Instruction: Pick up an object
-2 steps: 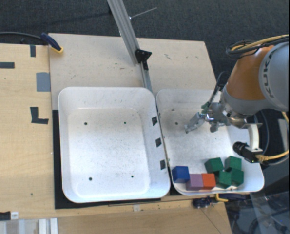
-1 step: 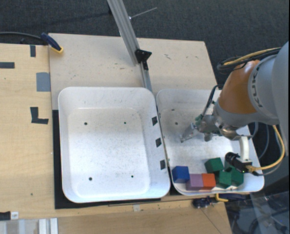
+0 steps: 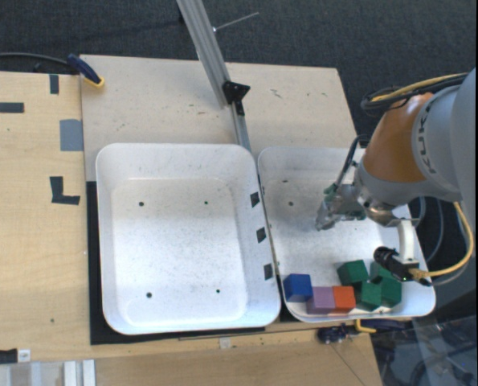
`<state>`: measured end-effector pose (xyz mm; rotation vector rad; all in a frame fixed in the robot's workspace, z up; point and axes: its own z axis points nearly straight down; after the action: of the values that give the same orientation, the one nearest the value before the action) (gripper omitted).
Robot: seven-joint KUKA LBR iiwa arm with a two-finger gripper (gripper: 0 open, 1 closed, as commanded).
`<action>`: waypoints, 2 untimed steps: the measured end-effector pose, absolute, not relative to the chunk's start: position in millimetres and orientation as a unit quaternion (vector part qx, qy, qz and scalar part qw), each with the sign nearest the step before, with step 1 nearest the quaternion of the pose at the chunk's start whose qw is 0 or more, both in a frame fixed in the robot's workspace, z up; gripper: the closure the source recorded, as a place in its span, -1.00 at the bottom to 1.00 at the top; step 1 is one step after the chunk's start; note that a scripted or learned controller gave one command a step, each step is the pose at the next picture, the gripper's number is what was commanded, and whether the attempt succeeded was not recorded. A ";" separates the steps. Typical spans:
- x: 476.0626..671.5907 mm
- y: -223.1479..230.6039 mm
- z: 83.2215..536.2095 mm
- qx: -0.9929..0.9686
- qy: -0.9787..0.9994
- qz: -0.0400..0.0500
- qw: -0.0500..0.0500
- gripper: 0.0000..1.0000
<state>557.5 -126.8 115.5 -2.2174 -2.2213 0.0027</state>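
Nearest you, at the lower right of the frame, the blocks (image 3: 345, 289) lie clustered in the right bin (image 3: 303, 175), untouched. Your tool (image 3: 329, 218) hovers above them, mid-bin; its state I cannot tell. Nothing is picked yet.

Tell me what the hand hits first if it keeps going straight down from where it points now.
Probably the bare floor of the right bin. The hand points down over it, well short of the blocks at the near wall, though depth is unclear.

A robotics lab: a plywood desk (image 3: 30, 215) marked with tape, two white bins (image 3: 178, 163) at frame centre, an aluminium mast (image 3: 202, 34) above, loose cables (image 3: 22, 59) upper left.
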 end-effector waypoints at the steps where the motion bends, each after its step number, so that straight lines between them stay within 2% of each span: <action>1: 558.2 -131.4 158.6 -0.707 -0.707 -0.001 -0.001 1.00; 2: 559.4 -131.1 211.5 -0.707 -0.708 -0.001 -0.002 1.00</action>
<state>559.4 -131.1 211.5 -2.2224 -2.2260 -0.0040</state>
